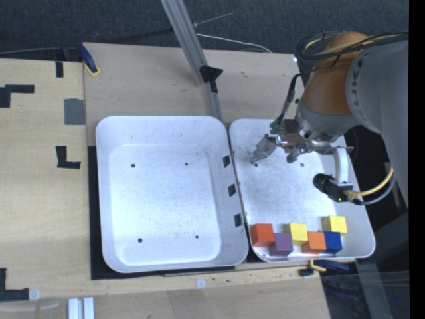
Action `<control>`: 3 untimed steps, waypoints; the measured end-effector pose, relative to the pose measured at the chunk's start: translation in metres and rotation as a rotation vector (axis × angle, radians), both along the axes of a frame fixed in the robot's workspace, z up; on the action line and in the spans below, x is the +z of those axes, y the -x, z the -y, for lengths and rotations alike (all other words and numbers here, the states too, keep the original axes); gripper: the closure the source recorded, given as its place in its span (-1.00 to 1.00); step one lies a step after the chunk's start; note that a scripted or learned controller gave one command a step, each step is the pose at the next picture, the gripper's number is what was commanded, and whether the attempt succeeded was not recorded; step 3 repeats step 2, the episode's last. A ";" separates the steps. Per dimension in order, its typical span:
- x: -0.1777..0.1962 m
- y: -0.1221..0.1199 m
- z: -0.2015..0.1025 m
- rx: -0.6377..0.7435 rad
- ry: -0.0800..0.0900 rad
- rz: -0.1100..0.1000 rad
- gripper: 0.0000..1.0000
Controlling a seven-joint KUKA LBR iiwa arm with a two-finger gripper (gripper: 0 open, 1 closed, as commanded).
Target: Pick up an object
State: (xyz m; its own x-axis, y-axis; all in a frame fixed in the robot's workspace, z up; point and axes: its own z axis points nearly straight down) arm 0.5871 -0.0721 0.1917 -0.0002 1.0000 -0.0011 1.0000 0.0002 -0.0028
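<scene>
Blocks are all bunched up along the near edge of the right bin (302, 191): an orange block (263, 233), a purple block (283, 243), a yellow block (298, 231), another orange one (316, 241), a blue block (333, 242) and a second yellow one (337, 224). Most of them are touching or just beside each other, and they sit right up against the bin wall.

Meanwhile the gripper (265, 149) hangs over the far end of that same bin, well apart from the pile, with nothing under it but bare white floor. Can't honestly tell how the fingers are set, too small and blurry, though nothing seems to be between them.

So the obvious risk, I'd say: if it closes where it is, it grabs air. And if it goes for the cluster, the tight packing could bite. One finger may land on a neighbour instead of slipping into a gap, shoving blocks around or jamming against the rim. The outer yellow one looks like the safest bet.

The left bin (163, 191) isn't part of it.
</scene>
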 end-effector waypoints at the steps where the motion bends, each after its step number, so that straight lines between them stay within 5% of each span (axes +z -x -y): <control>1: 0.000 0.004 -0.008 0.000 0.000 0.000 -1.00; 2: 0.064 -0.040 -0.009 0.002 0.001 0.010 -1.00; 3: 0.064 -0.040 -0.009 0.002 0.001 0.010 -1.00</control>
